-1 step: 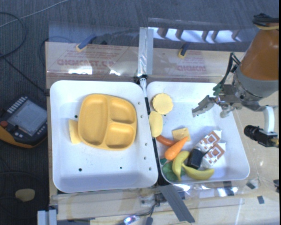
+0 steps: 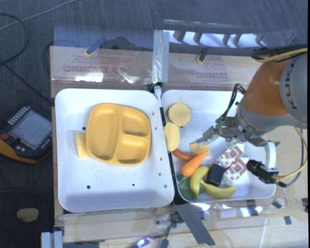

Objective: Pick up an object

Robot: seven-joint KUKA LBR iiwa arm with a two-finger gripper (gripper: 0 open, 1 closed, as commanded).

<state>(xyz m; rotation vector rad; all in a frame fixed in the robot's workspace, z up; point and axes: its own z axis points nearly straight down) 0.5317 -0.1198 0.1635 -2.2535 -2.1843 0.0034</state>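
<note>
Several toy foods crowd the right bin (image 2: 248, 99), where the gripper (image 2: 204, 137), fingers spread and holding nothing, hangs over a yellow wedge (image 2: 198, 148); descending straight and centred should secure it.

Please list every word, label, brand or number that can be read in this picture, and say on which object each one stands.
"KU": grey arm casing, at the right edge; the rest is cut off.
Red print on the left cardboard panel: too blurred to read.
Red print on the right cardboard panel: too blurred to read.
Handheld controller screen and keys: too small to read.
Patterned box: no readable text.
</note>
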